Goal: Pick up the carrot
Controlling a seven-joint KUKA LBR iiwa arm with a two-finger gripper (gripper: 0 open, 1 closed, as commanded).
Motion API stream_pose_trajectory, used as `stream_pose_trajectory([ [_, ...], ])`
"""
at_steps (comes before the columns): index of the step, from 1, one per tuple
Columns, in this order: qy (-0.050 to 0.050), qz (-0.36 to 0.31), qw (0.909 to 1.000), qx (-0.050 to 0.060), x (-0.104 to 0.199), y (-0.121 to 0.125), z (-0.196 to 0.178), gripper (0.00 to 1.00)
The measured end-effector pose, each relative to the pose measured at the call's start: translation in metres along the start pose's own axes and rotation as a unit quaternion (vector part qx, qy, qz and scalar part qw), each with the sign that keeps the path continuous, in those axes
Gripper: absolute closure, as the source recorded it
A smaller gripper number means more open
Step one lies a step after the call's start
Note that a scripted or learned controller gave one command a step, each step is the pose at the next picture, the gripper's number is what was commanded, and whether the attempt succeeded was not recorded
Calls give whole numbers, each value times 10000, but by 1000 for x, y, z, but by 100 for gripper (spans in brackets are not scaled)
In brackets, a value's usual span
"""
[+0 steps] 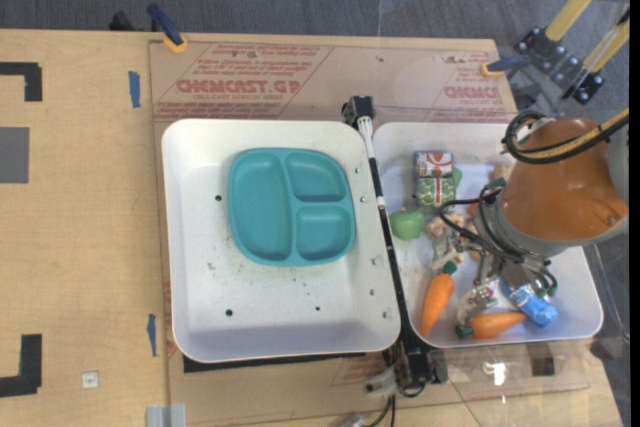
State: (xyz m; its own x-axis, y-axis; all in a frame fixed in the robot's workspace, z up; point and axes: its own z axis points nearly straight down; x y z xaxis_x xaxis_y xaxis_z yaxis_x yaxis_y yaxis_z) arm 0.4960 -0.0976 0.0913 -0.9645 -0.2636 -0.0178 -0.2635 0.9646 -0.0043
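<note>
Two orange carrots lie in the right bin (585, 315). One carrot (435, 303) stands nearly on end near the bin's front left, and the other carrot (496, 323) lies flat along the front wall. My gripper (487, 285) hangs low in this bin, just right of the first carrot and just above the second. The arm's orange band (555, 193) covers the bin's right half. Neither carrot is visibly held.
A red, green and white carton (435, 177), a green round item (407, 225) and a blue wrapped item (531, 306) share the right bin. The left bin (190, 295) holds a teal divided plate (292, 205).
</note>
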Motion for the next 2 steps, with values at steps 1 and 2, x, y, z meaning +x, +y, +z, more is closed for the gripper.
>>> stream_pose_trajectory([
  [1, -28, -1695, 9855, 11, -1, 7, 0, 0],
  [2, -99, -1699, 9854, 28, -7, 8, -13, 100],
])
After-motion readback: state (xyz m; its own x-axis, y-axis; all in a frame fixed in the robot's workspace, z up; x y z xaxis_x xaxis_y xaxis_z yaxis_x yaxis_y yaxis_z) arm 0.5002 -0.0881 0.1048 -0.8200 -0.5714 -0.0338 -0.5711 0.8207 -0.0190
